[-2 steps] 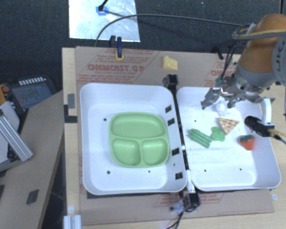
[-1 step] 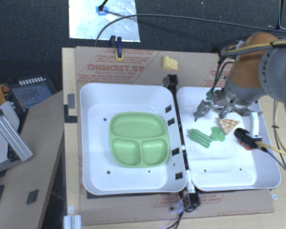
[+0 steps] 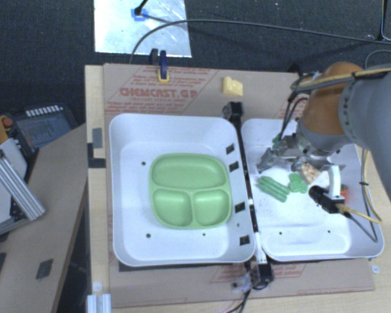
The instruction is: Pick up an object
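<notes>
Camera view: arm reaches in from right of frame, gripper [image 3: 288, 155] low over right bin [image 3: 300, 240]. Finger spread: cannot tell. Green toy pieces [image 3: 280, 188] lie centre-right, just below gripper, tan object [image 3: 307, 170] beside them. Judgement: small, light, stiff plastic, likely slippery; pinch long green piece across narrow middle. Green divided tray [image 3: 188, 190] in left bin [image 3: 130, 142].

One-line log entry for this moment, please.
hand: over right bin | green object: beside it, not held | green tray: left bin
</notes>
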